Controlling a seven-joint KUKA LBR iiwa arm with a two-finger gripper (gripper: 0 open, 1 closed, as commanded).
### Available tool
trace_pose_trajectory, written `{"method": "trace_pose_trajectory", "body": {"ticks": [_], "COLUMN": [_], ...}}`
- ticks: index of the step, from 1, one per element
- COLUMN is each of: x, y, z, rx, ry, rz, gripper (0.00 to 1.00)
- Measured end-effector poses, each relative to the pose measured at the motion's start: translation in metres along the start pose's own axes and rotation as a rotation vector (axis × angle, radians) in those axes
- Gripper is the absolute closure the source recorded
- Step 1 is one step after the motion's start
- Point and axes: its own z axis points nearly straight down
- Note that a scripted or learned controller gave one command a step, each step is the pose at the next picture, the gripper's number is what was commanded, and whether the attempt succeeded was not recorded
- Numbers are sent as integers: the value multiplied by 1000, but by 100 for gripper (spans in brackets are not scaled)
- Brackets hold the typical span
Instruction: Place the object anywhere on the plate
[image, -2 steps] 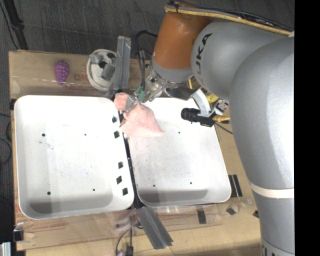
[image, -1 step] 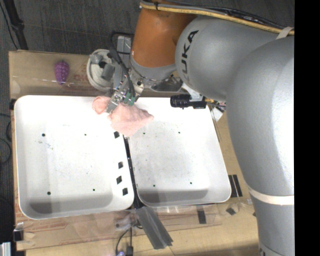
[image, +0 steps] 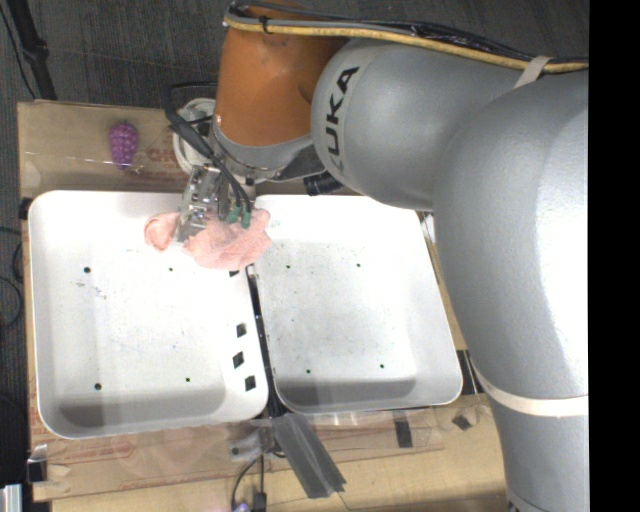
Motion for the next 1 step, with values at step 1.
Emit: {"method": "trace_pose_trajectory", "body": {"ticks": [1], "x": [11], "y": [49], "z": [-5], "rx": [-2], "ry": [-5], "rz": [-185], "gripper": [100]}}
